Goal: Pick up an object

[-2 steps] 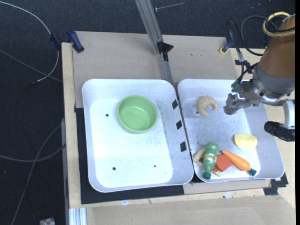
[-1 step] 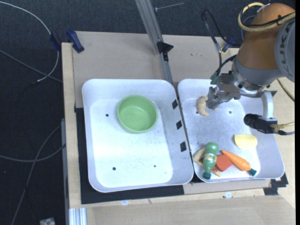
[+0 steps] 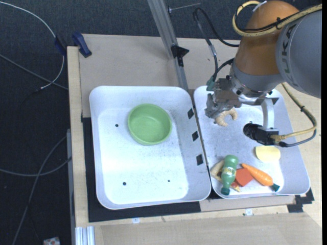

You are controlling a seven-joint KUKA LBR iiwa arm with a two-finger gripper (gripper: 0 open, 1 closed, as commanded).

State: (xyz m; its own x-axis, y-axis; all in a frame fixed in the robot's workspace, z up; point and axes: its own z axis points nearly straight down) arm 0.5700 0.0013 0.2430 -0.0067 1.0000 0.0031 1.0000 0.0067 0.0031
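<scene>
Pale wood edges the worktop (image 3: 153, 228) along the near side, and on it sit two shallow white bins side by side. In the near corner of the right bin (image 3: 299, 175) lies a cluster of toys: a green bottle (image 3: 229, 170) lying on its side with a red block (image 3: 244, 176) just beside it, and an orange carrot (image 3: 258, 173) slanting across, touching the block. Slightly farther back, near the right wall, lies a pale yellow piece (image 3: 267, 153), and beyond it a black part on the arm's side overhangs the bin floor. The left bin (image 3: 110, 188) holds a green bowl (image 3: 149, 123), upright, in its far half, well apart from everything else. Farther into the right bin, the tool (image 3: 220, 111) points down from the grey arm with its orange band. A small tan object (image 3: 224, 118) shows right at its tips, which appear to pinch it from above. Beyond the bins a metal post (image 3: 163, 24) rises from the worktop.
</scene>
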